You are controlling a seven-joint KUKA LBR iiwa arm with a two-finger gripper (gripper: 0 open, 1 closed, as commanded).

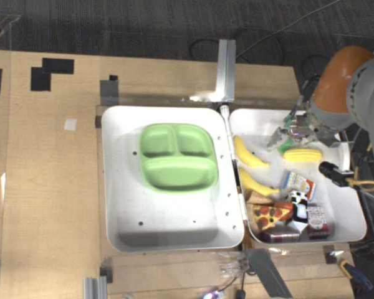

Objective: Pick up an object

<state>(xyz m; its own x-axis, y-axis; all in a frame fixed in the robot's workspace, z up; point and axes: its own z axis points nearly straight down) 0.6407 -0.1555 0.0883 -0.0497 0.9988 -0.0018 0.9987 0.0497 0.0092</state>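
Fingers [291, 137] above corn [302, 156], near bin rim [262, 112]

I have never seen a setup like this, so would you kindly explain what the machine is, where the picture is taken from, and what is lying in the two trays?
This is one picture from a fixed camera above the bench, looking down at a slant. The grey arm with the orange band is a robot reaching in from the right. Its tool hangs over the right bin, just above a yellow corn cob; I cannot tell whether it grips anything. That bin also holds two bananas, a toy pizza slice and some small cartons. The left bin holds a green divided plate.
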